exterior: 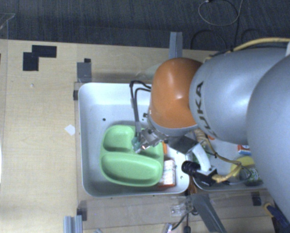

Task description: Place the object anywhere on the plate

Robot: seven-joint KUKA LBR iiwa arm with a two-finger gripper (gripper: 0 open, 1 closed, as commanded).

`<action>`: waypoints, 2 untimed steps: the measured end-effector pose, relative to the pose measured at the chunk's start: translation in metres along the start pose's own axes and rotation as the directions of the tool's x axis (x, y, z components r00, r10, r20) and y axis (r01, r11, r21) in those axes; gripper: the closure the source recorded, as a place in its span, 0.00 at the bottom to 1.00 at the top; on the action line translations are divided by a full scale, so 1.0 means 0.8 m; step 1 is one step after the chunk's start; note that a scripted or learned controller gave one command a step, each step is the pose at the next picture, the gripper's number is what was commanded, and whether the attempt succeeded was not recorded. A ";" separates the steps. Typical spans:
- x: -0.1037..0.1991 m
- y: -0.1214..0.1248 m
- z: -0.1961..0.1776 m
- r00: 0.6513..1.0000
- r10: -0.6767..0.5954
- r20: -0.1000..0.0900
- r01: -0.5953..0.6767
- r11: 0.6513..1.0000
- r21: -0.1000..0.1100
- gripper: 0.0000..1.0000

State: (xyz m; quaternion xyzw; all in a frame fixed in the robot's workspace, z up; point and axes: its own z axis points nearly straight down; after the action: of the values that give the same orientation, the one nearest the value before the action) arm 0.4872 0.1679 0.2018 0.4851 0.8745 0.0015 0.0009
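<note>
A light green divided plate [127,161] lies in the left white bin [93,130], toward its near right corner. My gripper [144,142] hangs over the plate's right upper part, close to the ridge between its compartments. Something small and greenish shows at the gripper's tip, too small to name. An orange and white packet [169,174] lies against the plate's right edge, partly under the arm.
The grey arm with its orange band [174,96] covers the bin's right side and most of the right bin. Cables and small items [232,171] sit under the arm on the right. Black marks [38,56] lie on the bench at far left.
</note>
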 end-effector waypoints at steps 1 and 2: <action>-0.085 -0.052 0.021 0.999 -0.053 0.001 0.053 0.999 -0.002 1.00; -0.036 -0.022 0.037 0.994 -0.106 0.001 0.106 0.994 -0.001 1.00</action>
State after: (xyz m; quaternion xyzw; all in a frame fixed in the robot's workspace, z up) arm 0.4874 0.1342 0.1720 0.4380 0.8990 0.0017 0.0014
